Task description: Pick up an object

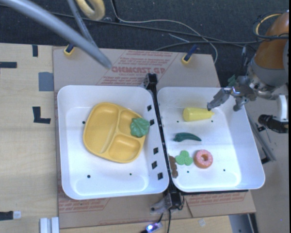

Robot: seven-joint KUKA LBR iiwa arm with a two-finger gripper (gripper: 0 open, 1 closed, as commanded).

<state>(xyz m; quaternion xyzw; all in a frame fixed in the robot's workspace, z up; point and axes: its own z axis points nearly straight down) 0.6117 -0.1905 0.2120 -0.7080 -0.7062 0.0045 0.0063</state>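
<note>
Nearest in the right bin (242, 144) lie a pink doughnut (203, 158) and a green clover piece (184, 158), then a dark green pepper (187, 137). Farther back sits the yellow wedge (196, 114), likely light, stiff and somewhat slick plastic; gripping across its thicker middle looks safest. The gripper (222, 101) hovers just beside its far end, fingers (216, 102) seemingly spread and empty, though the view is poor.
</note>
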